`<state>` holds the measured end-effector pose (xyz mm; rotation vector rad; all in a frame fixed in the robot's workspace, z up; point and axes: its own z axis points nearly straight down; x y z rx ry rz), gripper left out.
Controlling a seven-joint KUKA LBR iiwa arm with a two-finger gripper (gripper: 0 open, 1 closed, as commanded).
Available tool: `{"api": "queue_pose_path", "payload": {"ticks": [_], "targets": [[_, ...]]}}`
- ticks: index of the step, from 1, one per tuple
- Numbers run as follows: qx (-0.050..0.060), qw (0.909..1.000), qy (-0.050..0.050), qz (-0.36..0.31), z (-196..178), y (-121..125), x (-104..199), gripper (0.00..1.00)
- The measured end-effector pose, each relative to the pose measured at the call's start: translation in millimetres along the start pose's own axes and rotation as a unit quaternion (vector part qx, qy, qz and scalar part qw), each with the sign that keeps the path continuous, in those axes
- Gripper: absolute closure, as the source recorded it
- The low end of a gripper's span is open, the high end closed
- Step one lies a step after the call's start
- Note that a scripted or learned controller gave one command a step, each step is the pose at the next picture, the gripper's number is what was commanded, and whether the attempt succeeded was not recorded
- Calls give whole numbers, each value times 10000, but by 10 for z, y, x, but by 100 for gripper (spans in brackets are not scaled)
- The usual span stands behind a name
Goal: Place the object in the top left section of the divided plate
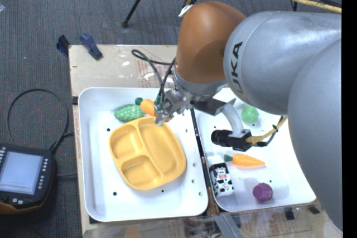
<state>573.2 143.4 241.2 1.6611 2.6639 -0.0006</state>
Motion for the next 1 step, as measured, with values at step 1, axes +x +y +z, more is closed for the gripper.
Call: {"api": "queue_pose_path", "payload": {"ticks": [1], "targets": [[4,9944,9,-1057,-370,372,142,100]]}}
